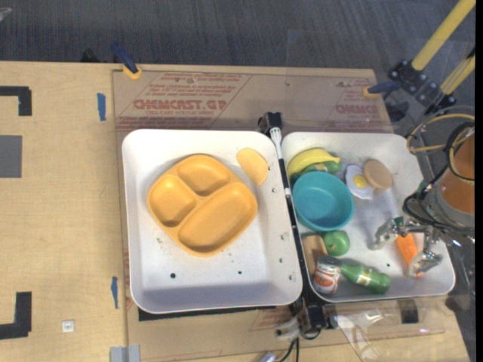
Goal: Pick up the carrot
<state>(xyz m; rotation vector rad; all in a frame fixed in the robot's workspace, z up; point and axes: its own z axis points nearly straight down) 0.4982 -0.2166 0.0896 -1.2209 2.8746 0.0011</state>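
In the camera view, the hand (407, 243) is down in the right bin (445, 281), its metal fingers (386, 231) spread apart on either side of the carrot (407, 249). The carrot lies between them on the bin floor, not visibly lifted. Just beyond the hand's far finger sits a green bottle (366, 278), and farther off a teal bowl (322, 200). By my judgement the reach is done; closing on the carrot and raising it are left.
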